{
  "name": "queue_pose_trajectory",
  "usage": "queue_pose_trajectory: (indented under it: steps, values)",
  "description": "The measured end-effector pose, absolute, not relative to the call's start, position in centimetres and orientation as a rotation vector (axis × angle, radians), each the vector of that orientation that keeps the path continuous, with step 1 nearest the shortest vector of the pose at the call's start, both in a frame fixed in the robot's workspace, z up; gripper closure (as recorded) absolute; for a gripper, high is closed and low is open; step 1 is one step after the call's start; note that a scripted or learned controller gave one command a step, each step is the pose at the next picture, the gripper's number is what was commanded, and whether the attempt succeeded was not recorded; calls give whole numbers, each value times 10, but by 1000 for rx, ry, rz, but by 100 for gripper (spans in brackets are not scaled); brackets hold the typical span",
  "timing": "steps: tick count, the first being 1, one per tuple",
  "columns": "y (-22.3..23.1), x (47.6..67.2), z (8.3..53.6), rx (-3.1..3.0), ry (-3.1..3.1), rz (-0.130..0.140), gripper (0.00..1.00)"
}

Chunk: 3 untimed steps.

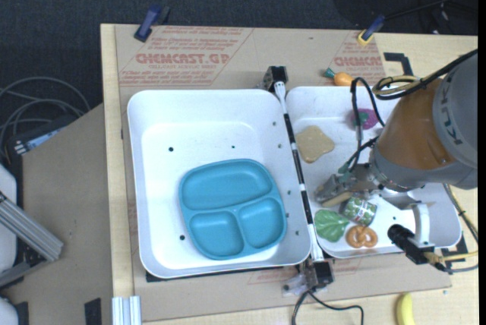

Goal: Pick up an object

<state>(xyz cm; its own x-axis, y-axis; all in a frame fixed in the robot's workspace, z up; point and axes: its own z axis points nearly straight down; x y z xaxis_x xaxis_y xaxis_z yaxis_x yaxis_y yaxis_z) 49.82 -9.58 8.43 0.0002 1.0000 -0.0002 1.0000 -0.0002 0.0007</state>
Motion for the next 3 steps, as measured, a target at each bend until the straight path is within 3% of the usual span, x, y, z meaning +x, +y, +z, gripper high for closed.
queue_pose_trajectory:
  steps: [1,2,3]
  values:
    - [-94,483,87,2211,2215,10,0]
    - [-106,516,84,2221,2220,0,0]
    - [-103,504,84,2223,2223,-1,0]
